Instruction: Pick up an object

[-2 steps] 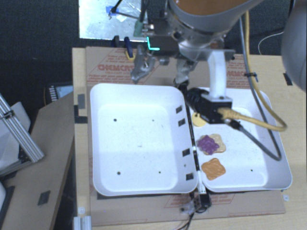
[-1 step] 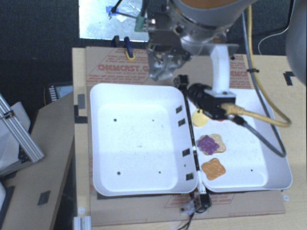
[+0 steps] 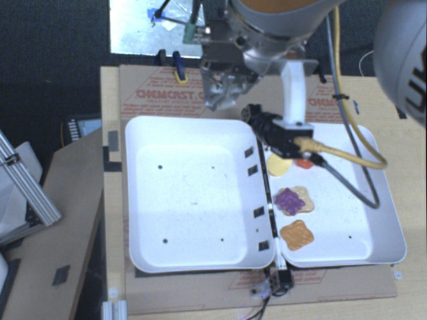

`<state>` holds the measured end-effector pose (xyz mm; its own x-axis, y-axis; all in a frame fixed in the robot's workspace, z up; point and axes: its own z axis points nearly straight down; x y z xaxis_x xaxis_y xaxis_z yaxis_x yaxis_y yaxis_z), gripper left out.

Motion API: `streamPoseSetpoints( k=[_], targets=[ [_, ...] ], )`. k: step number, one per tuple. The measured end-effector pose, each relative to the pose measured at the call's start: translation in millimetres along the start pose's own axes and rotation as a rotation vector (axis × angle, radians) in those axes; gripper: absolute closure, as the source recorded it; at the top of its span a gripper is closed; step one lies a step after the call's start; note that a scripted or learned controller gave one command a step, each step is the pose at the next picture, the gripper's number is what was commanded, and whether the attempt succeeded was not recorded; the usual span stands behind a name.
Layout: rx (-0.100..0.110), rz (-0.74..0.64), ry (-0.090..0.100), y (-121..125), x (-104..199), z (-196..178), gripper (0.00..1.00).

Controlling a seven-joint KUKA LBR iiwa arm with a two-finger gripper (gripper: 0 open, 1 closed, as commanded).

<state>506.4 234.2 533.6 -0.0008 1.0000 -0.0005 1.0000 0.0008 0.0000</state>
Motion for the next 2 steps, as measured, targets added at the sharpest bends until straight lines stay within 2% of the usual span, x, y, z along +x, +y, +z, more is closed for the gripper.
streamPoseSetpoints(
  k=[1, 2],
  targets=[
    [-0.001, -0.001, 0.001, -1, 0, -1, 0.0],
    [-0.003, -0.003, 0.002, 0, 0, -13, 1.0]
  ],
)
